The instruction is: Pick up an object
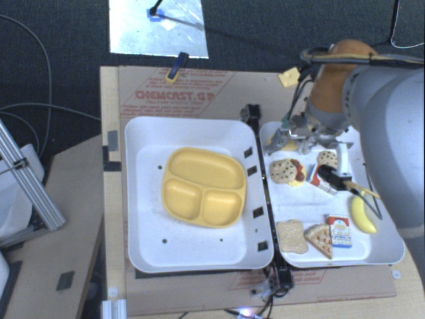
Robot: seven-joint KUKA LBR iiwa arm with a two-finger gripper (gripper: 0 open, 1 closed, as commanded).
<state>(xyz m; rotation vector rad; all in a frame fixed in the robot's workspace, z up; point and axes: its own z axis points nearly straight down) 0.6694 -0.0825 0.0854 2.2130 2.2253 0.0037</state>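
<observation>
My gripper [292, 145] hangs over the far left corner of the right bin [385, 248], fingers apart with nothing between them. Just in front of it lies a chocolate-chip cookie [283, 170], partly on a yellow and red piece [299, 178]. A second, paler biscuit [327, 158] lies to the cookie's right. Along the bin's near side are a bread slice [291, 236], a pizza slice [320, 239], a small red and blue box [339, 230] and a banana [362, 215]. A small yellow piece [290, 146] lies right under the gripper.
The left bin [143, 178] holds a yellow divided plate [202, 186]. A black divider [262, 178] runs between the bins. The grey arm [385, 131] covers the right bin's far right part. Beyond the bins lie cardboard and a shiny sheet [158, 18].
</observation>
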